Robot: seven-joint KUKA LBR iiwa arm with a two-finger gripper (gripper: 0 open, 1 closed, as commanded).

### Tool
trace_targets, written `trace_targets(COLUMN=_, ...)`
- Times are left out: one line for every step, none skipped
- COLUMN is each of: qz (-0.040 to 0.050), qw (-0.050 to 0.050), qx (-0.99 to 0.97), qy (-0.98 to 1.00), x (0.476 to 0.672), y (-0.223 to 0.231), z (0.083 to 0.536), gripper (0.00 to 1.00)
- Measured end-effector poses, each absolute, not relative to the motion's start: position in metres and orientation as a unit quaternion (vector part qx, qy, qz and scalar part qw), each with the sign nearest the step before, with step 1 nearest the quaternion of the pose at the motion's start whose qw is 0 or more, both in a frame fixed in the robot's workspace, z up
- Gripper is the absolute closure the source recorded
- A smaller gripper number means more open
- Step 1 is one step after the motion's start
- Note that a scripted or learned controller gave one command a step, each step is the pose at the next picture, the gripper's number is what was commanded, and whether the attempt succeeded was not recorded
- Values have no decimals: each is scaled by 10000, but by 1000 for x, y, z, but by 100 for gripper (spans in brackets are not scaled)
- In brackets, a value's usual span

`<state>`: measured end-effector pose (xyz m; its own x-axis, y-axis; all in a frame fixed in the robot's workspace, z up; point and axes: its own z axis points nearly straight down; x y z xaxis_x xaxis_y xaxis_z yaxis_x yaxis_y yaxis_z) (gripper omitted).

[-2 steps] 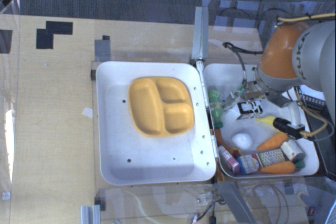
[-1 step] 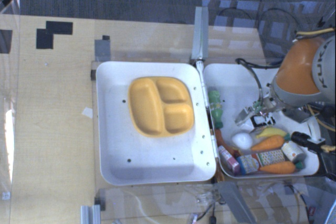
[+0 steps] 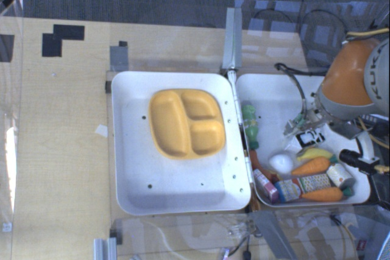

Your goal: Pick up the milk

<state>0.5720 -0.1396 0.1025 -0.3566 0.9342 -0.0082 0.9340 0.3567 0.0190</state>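
A small white carton-like container [image 3: 339, 175], which I take to be the milk, lies at the right bin's [image 3: 268, 89] front right corner, next to an orange carrot [image 3: 314, 165]. My gripper [image 3: 303, 125] hangs over the middle of the right bin, up and to the left of that container and apart from it. It is small and dark below the orange-banded wrist [image 3: 350, 79]. I see nothing between its fingers.
The right bin also holds a white egg [image 3: 281, 162], a banana [image 3: 313, 154], a second carrot [image 3: 323, 194], a patterned box [image 3: 314, 182], a can [image 3: 289, 190], a pink-purple item [image 3: 265, 184] and a green item [image 3: 249, 123]. A yellow divided plate [image 3: 186, 123] sits in the left bin [image 3: 131, 149].
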Motion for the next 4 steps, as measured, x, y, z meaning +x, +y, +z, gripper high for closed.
trace_targets(qz=54, qw=86, qx=5672, qy=8235, x=572, y=-140, z=102, gripper=0)
trace_targets(qz=61, qw=69, qx=5353, qy=8446, x=551, y=-193, z=91, gripper=0)
trace_targets(qz=133, qw=93, qx=5318, qy=8467, x=558, y=-184, z=105, gripper=100)
trace_targets(qz=121, qw=83, qx=5322, qy=8465, x=557, y=-185, z=104, gripper=0)
